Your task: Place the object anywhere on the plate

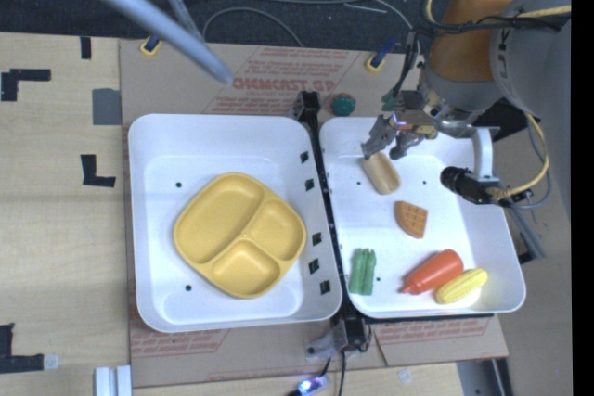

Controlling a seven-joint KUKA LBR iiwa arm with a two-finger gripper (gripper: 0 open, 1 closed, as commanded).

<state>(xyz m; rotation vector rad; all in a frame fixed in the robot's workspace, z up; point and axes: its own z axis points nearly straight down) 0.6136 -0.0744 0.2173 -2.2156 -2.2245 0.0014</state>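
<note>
Gripper [390, 144]: just above bread roll [380, 172]; grip cannot be told.
Plate [239, 235]: bare; pick and transfer left.

Robot lab — taped bench [56, 199], cables [278, 14].

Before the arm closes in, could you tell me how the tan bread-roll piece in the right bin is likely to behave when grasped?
The bread roll looks rounded and elongated, so it may roll if nudged sideways. It appears to be a stiff, light toy that should keep its shape. Its smooth surface could slip from the claw, which hovers just above it.
</note>
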